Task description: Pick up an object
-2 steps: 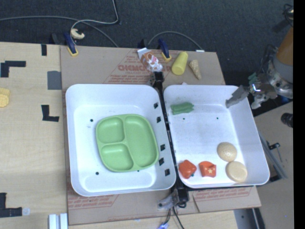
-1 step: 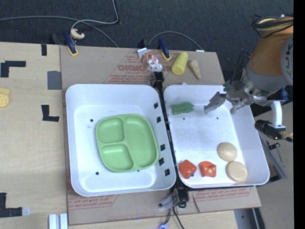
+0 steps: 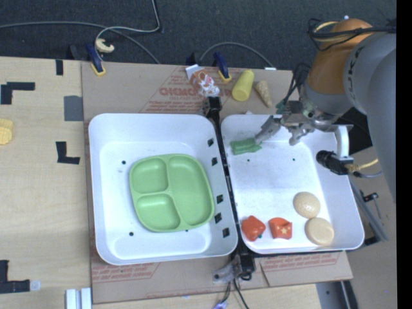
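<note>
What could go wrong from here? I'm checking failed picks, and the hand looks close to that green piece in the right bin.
The green piece lies near the right bin's upper left corner, beside the divider, so the hand may nudge it against the wall rather than grasp it. The piece looks flat and low, so the fingers could close above it or scrape the bin floor.

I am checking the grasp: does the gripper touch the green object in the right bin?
Cannot tell. In the camera view one finger of the gripper ends at the green object, but contact is unclear.
</note>
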{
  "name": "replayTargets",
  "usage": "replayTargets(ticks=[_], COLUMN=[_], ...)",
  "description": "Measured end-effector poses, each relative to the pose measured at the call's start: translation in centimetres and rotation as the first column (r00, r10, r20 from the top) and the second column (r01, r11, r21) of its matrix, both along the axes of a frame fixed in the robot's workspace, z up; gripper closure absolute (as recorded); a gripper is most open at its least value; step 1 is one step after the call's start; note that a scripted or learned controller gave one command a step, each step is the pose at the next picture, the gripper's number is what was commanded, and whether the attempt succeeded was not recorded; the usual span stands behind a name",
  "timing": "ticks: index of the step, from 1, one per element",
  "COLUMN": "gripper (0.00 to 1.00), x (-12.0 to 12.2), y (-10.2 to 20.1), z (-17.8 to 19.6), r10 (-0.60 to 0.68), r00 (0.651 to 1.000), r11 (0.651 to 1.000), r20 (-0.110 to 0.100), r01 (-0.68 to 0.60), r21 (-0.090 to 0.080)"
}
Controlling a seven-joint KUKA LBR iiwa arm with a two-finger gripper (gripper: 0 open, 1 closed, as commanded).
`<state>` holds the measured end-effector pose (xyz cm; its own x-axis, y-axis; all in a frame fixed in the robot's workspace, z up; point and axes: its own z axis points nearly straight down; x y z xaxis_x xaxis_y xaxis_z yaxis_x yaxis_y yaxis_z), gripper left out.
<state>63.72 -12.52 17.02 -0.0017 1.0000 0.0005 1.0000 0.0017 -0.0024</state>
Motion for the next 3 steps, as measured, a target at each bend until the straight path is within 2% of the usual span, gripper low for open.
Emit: replayTargets(ticks=[1, 2, 3], gripper=[0.00, 0.00, 0.00], x=[-5.2, -0.4, -15.1], y=[0.2, -10.0, -9.4], z=[-1.1, -1.3, -6.8], r10=[-0.001, -0.002, -0.003], r00=[1.000, 1.000, 1.000], r11=[1.000, 1.000, 1.000], r20=[0.000, 0.002, -0.002], r01=[0.001, 0.002, 0.003], r21=[-0.001, -0.003, 0.001])
